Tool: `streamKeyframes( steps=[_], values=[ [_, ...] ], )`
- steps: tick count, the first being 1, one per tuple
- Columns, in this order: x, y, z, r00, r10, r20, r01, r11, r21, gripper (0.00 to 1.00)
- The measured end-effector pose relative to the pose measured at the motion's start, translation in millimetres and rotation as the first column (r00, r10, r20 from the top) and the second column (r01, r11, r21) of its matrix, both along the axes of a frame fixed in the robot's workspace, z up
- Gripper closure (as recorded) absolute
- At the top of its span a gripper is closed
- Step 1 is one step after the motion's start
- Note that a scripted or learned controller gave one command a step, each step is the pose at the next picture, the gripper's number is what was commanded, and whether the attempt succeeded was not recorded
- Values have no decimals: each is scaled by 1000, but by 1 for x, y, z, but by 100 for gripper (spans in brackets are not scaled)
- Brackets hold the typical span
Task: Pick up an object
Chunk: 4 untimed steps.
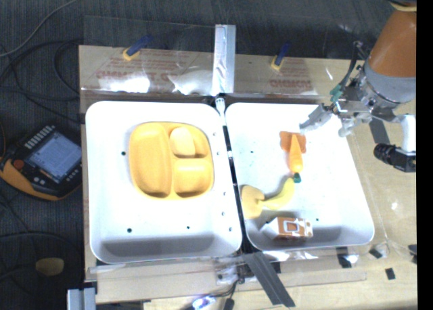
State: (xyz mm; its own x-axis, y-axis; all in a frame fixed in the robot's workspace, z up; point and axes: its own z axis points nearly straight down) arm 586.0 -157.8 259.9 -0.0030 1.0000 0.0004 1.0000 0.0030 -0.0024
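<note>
Low in the right bin (358, 187) lie a box (293, 228), banana (279, 195) and carrot (293, 149). Gripper (326, 116) hovers at the bin's upper right, arm (396, 51) slanting in from the frame's upper right.

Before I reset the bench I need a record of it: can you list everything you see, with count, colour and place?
Bins: two, white, side by side on the bench.
Divided tray: one, yellow, in the left bin.
Carrot: one, orange with a green tip, upper middle of the right bin.
Banana: one, yellow, below the carrot in the right bin.
Pale yellow piece: one, at the banana's left end; what it is I cannot tell.
Small box: one, orange-brown and white, near the front wall of the right bin.
Clips: two, blue and yellow, on the sheet behind the bins.
Handheld controller: one, orange and dark, left of the bench.
Gripper: one, grey, over the right bin's upper right corner.
</note>
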Motion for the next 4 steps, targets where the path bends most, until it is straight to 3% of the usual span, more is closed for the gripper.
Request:
streamKeyframes(
  steps=[1,2,3,4],
  values=[
    [-1,46,50,996,-88,1,88,996,-1,0],
    [-20,13,-75,975,-221,-2,221,975,-2,0],
    [13,-21,-168,995,-98,0,98,995,0,0],
    [-16,-10,-170,1000,2,16,-2,1000,-7,0]
  ],
)
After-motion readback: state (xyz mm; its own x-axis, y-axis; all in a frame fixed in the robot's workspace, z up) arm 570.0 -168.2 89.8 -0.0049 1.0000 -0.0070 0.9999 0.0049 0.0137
